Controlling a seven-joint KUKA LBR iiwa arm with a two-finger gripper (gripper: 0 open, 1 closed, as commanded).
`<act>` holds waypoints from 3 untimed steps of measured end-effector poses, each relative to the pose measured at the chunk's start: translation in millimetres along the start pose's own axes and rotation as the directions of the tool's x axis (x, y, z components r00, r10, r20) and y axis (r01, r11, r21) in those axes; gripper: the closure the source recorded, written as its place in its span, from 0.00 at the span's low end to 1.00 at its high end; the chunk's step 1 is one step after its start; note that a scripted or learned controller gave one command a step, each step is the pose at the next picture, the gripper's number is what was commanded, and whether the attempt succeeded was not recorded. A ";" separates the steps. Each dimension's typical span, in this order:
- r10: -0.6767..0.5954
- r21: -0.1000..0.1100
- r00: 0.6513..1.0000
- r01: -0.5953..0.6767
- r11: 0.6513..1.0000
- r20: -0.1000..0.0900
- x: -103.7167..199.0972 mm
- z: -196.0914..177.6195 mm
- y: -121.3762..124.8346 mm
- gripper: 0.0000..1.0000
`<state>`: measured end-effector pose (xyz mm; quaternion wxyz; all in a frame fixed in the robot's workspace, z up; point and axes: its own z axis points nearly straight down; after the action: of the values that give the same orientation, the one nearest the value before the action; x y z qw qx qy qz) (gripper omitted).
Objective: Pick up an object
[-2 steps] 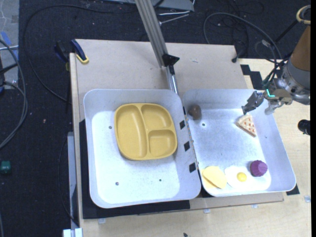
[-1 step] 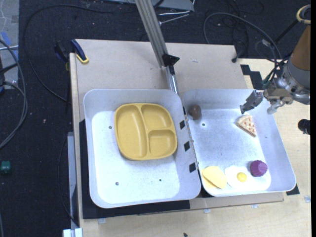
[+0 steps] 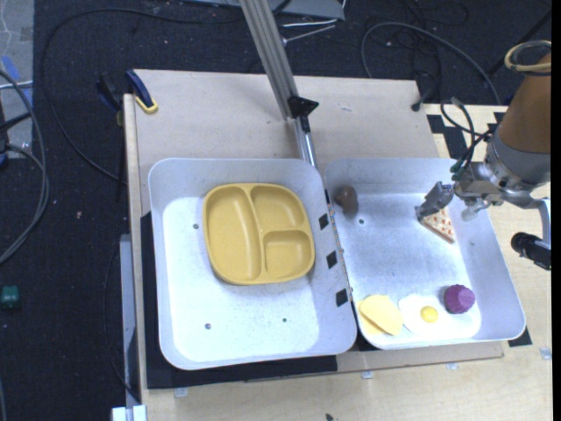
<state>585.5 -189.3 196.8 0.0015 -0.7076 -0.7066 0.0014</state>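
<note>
**Jaws low over the pizza slice in the right bin**

Two white bins are seen side by side on the tabletop (image 3: 368, 95). The left bin (image 3: 175, 323) carries a yellow divided plate (image 3: 259, 232), set flat near the bin's middle, with three compartments.

The right bin (image 3: 500, 279) holds several small items. A brown, roundish piece (image 3: 347, 199) lies at its far left corner, just beside the wall shared with the left bin. Along the near edge, a yellow slice (image 3: 379, 313), a fried egg (image 3: 424, 312) and a purple piece (image 3: 458, 299) are lined up, the slice and the egg touching or nearly so, the purple piece just beside the egg.

A pizza slice (image 3: 441, 227) lies at the far right of that bin, well apart from the other items. The arm (image 3: 524, 121) is seen reaching in from the right, and the gripper (image 3: 436, 203) is placed just above the slice's far end. Its dark fingers (image 3: 431, 206) appear to meet the slice's upper edge, but whether the slice is actually between them cannot be told at this angle, nor can the width of the jaws be judged. The slice appears to rest on the bin floor.
</note>
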 end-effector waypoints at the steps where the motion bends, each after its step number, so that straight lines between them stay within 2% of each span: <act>1: 0.000 0.002 1.000 0.000 1.000 -0.001 -1.1 64.4 0.2 0.00; 2: -0.001 -0.006 1.000 0.001 1.000 0.002 -0.9 105.2 1.0 0.00; 3: -0.001 -0.009 1.000 0.001 1.000 0.004 -1.4 92.7 2.0 1.00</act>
<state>587.1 -190.7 104.1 -0.0030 -0.7073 -0.7069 -0.0007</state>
